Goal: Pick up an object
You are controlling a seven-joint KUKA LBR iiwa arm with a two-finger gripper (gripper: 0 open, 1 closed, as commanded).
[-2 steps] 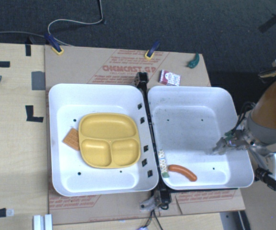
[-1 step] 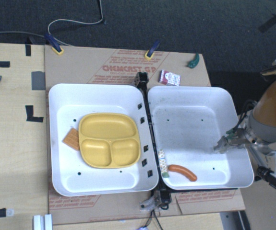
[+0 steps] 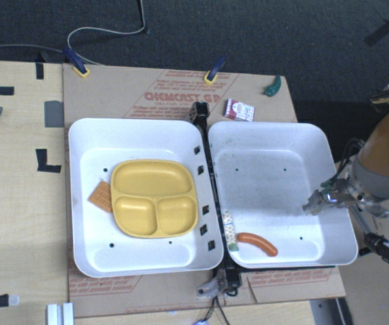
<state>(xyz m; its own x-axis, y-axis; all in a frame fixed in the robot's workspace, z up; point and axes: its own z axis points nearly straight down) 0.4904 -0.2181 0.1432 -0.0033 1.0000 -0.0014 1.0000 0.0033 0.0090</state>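
tool point(image 3: 314, 204): hanging over the right rim of the right bin point(image 3: 316, 135), reaching in from the right; whether it is spread or pressed together cannot be told, and nothing is showing between its tips.
arm point(image 3: 377, 161): sitting just outside the right bin's right wall, crowding that edge.
hot dog point(image 3: 256, 243): lying on the floor of the right bin near its front wall, left of centre, well apart from the tool.
open room: most of the right bin's floor is lying bare between the hot dog and the tool.
yellow tray point(image 3: 155, 198): a three-part plate taking up the middle of the left bin point(image 3: 86, 141).
cracker point(image 3: 101, 196): peeking out from under the tray's left edge.
writing: "chemcast gp" is showing in red print on the cardboard sheet point(image 3: 174, 97) under the bins.
surroundings: a small red packet point(image 3: 238, 110) is lying on the cardboard behind the right bin; two yellow clips point(image 3: 214, 73) are gripping the back edge; the worktop point(image 3: 18, 181) is stretching off left.
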